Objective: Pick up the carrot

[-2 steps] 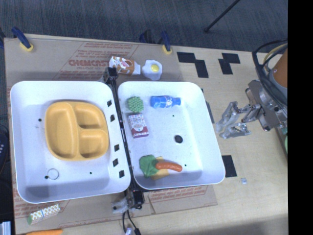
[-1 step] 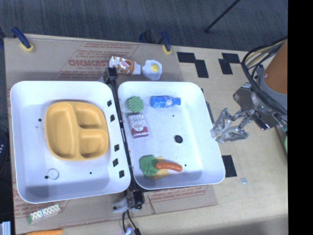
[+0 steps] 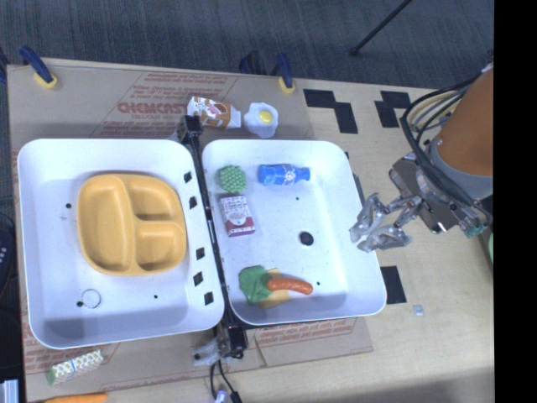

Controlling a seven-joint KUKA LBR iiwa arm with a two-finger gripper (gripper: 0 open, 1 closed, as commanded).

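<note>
Printing in red on the cardboard (image 3: 159,107) under the bins is too blurred to read. Orange carrot (image 3: 289,285) with its green top lies at the near edge of the right bin (image 3: 336,162). Well apart, outside the bin's right wall, the metal gripper (image 3: 367,229) hangs with fingers seemingly spread, holding nothing.

**Bench Layout**

Two bins are sitting side by side. A divided tray (image 3: 132,223) is lying in the left bin (image 3: 50,309). In the right bin (image 3: 336,225), the carrot (image 3: 289,286) is lying at the near edge, a bottle (image 3: 283,175) at the far side, and a small carton (image 3: 237,215) between them. The gripper (image 3: 375,225) is hanging just outside the right bin's right rim.
</note>
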